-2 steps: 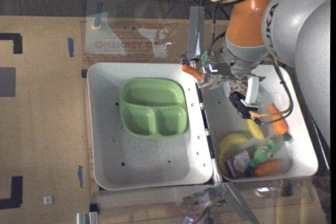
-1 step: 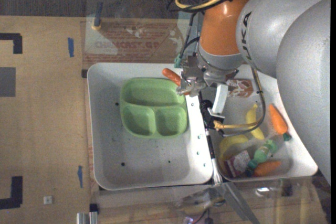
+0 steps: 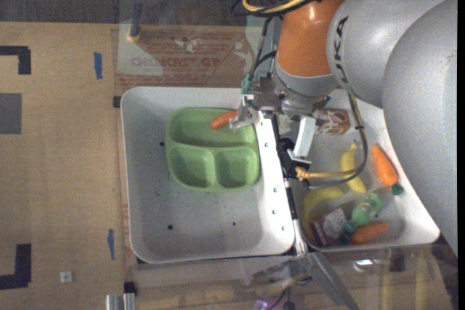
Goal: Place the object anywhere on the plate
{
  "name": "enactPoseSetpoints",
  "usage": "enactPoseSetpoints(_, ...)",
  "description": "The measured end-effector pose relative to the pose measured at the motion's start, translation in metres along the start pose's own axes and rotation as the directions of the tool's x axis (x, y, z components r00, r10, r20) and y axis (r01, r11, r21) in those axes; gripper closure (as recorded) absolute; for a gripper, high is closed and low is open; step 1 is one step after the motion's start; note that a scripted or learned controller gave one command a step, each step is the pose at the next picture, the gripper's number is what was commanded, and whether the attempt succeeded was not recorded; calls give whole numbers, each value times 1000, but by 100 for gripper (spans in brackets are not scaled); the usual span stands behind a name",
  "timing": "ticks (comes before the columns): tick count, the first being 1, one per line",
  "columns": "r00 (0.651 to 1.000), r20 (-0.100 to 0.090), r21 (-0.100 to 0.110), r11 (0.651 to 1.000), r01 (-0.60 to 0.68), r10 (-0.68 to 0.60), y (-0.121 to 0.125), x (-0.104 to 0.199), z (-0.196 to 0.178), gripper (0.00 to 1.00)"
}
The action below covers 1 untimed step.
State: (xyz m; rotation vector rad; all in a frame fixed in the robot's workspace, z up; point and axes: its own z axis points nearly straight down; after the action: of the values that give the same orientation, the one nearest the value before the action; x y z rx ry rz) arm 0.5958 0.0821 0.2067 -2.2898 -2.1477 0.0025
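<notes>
Left white bin (image 3: 145, 229), green plate (image 3: 211, 156), end effector (image 3: 238, 117) above its edge, grasping an orange carrot (image 3: 222, 120) (tilted)

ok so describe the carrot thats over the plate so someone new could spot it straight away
Find the left white bin and the green divided plate in it. At the plate's upper right edge, just below the gripper, is a small orange carrot. The other carrots lie in the right bin among other items; this is the one over the plate.
</notes>
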Motion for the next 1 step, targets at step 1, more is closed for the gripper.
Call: enactPoseSetpoints(1, 1000, -1, -1, 1000, 2, -2, 1, 1, -10, 100)
